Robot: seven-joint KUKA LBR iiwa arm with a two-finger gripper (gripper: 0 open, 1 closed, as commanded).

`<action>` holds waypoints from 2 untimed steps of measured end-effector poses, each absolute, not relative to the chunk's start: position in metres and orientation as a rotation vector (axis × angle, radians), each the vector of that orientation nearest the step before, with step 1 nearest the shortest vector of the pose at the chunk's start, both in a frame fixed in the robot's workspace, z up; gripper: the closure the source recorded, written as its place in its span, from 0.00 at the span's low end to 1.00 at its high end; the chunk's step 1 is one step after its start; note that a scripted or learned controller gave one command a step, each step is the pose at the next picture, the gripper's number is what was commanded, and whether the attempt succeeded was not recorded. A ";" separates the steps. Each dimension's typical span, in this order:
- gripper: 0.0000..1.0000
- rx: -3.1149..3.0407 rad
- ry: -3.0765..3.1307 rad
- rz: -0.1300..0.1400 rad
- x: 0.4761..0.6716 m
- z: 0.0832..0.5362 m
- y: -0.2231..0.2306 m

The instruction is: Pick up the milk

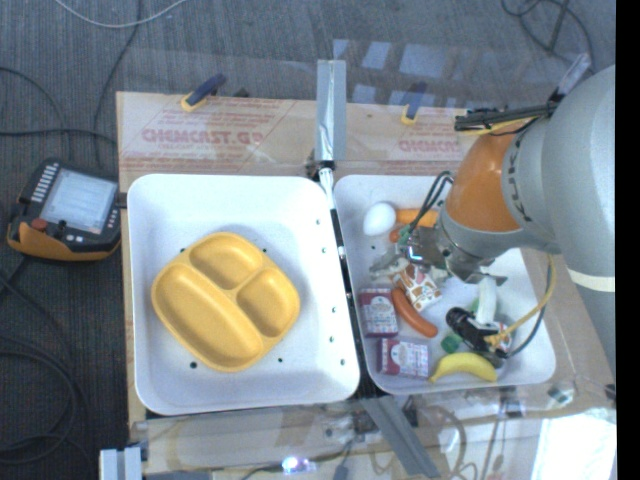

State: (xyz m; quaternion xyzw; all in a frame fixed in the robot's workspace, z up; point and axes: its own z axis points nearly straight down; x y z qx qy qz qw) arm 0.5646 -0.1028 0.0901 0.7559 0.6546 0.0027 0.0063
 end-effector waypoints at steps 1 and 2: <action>1.00 2.366 2.048 0.008 0.565 0.100 -0.103; 0.00 2.366 2.049 0.008 0.565 0.100 -0.103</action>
